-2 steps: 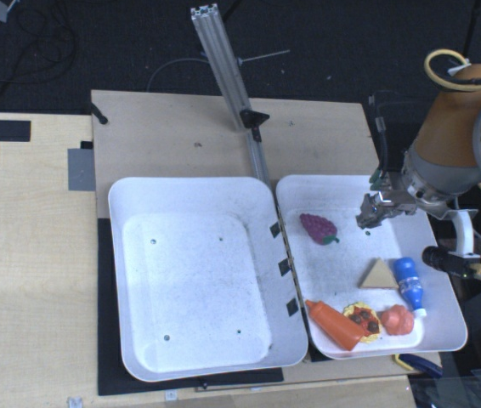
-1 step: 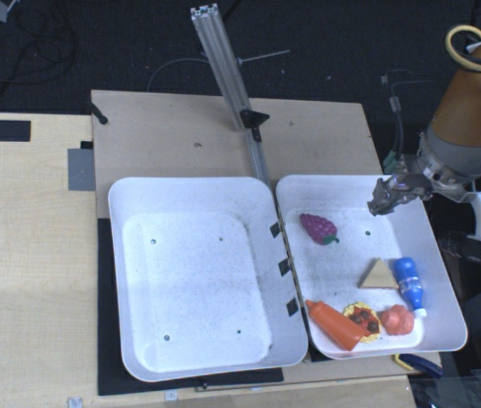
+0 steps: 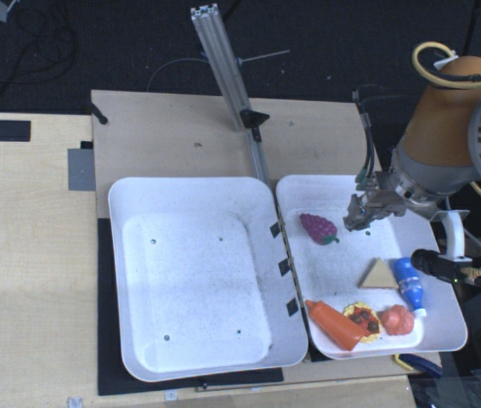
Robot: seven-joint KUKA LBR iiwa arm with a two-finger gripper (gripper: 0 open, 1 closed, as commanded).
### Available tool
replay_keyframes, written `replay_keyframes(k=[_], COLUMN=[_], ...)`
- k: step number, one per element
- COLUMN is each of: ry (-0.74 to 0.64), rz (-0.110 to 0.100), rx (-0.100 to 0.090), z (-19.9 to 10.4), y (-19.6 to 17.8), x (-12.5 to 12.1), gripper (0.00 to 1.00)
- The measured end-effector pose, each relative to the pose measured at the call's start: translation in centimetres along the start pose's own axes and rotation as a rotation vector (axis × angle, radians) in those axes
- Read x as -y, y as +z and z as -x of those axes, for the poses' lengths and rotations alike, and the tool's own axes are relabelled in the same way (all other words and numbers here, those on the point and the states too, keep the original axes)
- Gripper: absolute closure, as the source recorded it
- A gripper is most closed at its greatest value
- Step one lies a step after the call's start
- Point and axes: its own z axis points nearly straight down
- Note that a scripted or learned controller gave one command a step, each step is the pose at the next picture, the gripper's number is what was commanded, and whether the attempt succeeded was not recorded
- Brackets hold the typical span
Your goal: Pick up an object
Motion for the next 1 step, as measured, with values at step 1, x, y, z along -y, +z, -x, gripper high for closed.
replay_keyframes(k=[1], ry=[-0.001], rz=[0.0], rx=[0.0], z=[-5.39], y=[1.07], x=[1.9], gripper=[1.0])
